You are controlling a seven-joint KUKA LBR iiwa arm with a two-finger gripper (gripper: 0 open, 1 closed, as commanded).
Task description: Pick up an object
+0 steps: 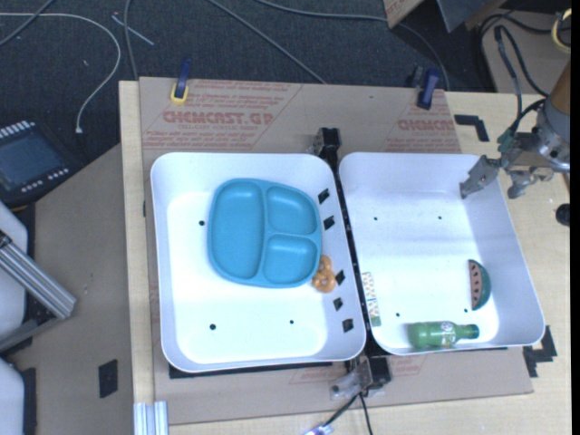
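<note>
Lying along the near wall of the right bin (507, 243), a green bottle (439, 334) rests on its side, with a watermelon slice toy (478, 285) just up from it by the right wall. Across in the left bin (172, 243) sits a blue divided plate (263, 232) with a small orange-brown toy (324, 275) touching its right edge. Over the right bin's far right corner, the gripper (498, 181) hangs with its fingers spread, pinching nothing.

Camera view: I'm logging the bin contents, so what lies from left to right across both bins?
Blue divided plastic plate → small orange-brown lump → green plastic bottle lying on its side → watermelon-slice toy.
</note>
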